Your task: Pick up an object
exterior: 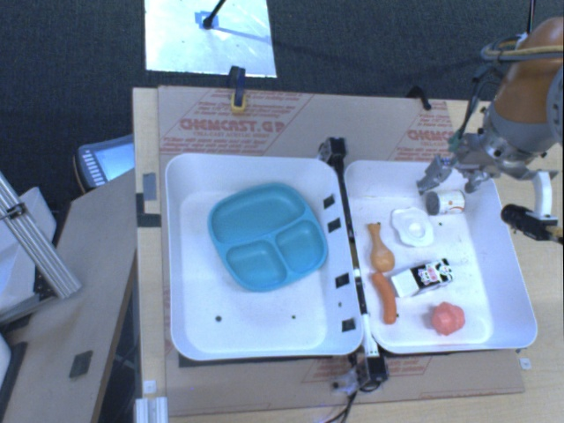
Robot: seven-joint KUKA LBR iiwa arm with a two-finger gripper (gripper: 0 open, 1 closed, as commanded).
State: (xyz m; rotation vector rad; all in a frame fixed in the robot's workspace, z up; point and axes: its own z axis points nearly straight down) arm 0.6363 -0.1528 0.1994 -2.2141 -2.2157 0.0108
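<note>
**Gripper low over the far corner of the right bin, beside a small can**

You see the arm (529, 77) coming in from the right, its orange band above the wrist, with the gripper (448, 176) down over the far part of the right bin (502, 271). You cannot tell from this angle whether the fingers are spread or closed, and nothing is clearly seen between them. A small white cylinder, a can (445, 202) lying on its side with a red mark, sits just below the gripper tip; whether they touch cannot be made out.

Nearer to you in the same bin, a white fried egg toy (412, 227) lies just beside the can. Along the bin's left wall you find a tan pear-shaped piece (380, 250) and, right below it, an orange carrot (386, 296). A small milk carton (423, 277) with black patches lies tipped on its side next to the carrot, and a pink lumpy toy (448, 318) rests near the front corner.

In the left bin (194, 324) a blue divided plate (267, 235) sits near the middle, flat, with three compartments.
</note>
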